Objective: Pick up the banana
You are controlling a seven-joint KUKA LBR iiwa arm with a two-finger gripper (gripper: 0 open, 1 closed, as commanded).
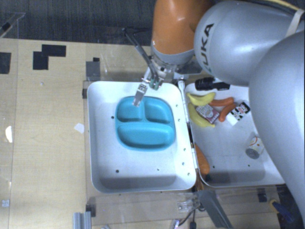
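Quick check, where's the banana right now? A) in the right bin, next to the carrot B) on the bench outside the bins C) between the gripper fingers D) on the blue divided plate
A: the banana lies in the right bin beside the carrot, while the gripper hangs over the blue divided plate in the left bin.
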